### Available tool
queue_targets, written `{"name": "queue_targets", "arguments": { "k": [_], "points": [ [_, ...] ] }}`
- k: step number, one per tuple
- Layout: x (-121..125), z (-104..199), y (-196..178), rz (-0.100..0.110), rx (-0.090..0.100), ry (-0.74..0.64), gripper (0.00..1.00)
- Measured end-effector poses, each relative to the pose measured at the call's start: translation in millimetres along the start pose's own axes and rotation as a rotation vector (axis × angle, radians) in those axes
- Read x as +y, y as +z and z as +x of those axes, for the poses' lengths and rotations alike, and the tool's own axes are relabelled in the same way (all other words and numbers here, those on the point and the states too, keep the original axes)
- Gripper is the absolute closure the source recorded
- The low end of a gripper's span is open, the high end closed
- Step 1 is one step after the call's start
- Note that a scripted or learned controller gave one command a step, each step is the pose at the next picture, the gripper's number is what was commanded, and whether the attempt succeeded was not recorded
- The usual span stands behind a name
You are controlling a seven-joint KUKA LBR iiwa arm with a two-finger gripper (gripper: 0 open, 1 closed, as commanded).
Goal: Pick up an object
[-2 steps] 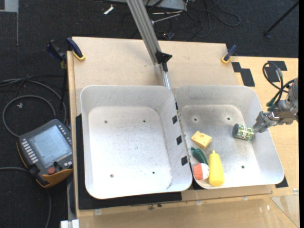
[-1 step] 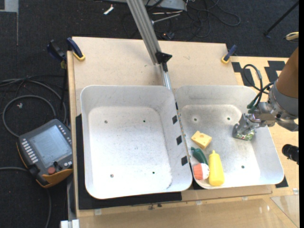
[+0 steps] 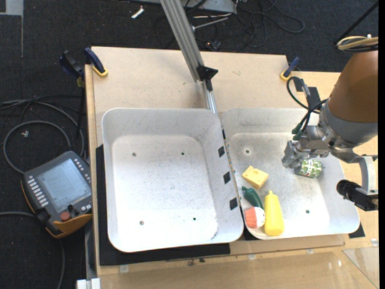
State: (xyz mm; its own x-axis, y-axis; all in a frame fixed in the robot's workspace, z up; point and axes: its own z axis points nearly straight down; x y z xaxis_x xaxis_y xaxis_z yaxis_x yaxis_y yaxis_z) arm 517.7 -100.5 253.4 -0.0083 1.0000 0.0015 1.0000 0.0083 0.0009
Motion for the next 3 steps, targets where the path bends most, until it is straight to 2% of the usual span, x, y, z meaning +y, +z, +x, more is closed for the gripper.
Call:
{"name": "queue_targets", "arguments": {
  "k": [2,3],
  "points": [
    [20,116,17,0.001,0.000,0.000,1.00],
    [17,166,8,0.000,0.000,0.000,1.00]
  ]
}}
